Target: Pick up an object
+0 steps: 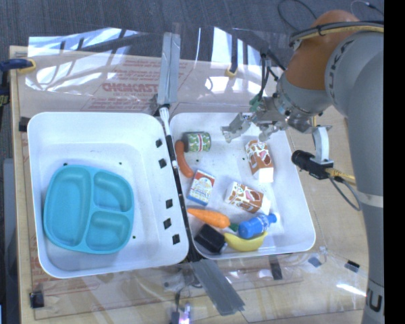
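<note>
Left, blue tray [88,208] in one bin [37,137]; right, toy food.

1. The arm [354,100] is a thick, smooth tube of matte grey, rounded at its joints.
2. A glossy orange band [310,52] wraps it above the wrist, bulging like a dome.
3. Thin black cables [304,9] loop above the orange band and run along its top edge.
4. The gripper [256,128] is bare grey metal, built of small angular plates and brackets, with two thin fingers.
5. A white bracket [320,144] hangs beside the wrist and carries a small black cylinder [309,161].
6. A yellowish cable [341,176] leads from that black part towards the grey arm.
</note>
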Motion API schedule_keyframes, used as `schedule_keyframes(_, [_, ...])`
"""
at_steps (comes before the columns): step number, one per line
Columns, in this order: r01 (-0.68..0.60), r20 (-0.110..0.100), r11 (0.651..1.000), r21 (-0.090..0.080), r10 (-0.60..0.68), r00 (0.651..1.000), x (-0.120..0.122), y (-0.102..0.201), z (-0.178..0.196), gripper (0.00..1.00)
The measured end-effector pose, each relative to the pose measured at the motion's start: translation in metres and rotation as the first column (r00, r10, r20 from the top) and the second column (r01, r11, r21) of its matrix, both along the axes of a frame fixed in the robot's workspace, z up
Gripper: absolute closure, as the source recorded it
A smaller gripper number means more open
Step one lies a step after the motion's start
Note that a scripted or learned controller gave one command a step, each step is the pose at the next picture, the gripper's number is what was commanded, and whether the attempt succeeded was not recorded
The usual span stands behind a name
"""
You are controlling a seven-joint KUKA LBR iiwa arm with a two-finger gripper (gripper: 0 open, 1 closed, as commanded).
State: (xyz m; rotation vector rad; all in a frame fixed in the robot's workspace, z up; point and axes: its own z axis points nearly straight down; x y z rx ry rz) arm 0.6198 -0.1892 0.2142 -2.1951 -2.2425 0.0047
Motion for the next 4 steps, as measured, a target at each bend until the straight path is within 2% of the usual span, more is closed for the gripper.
schedule_keyframes(1, [0.008,-0.001,1.0,-0.001,-0.008,1.0,0.017,-0.019,-0.121,0.0])
schedule_keyframes(2, [0.052,0.001,0.999,0.001,-0.052,0.999,0.037,-0.021,-0.051,0.0])
schedule_keyframes(3, [-0.04,0.001,0.999,-0.001,0.04,0.999,0.011,-0.016,0.014,0.0])
schedule_keyframes(4, [-0.168,0.001,0.986,0.0,0.168,0.986,0.011,-0.019,-0.125,0.0])
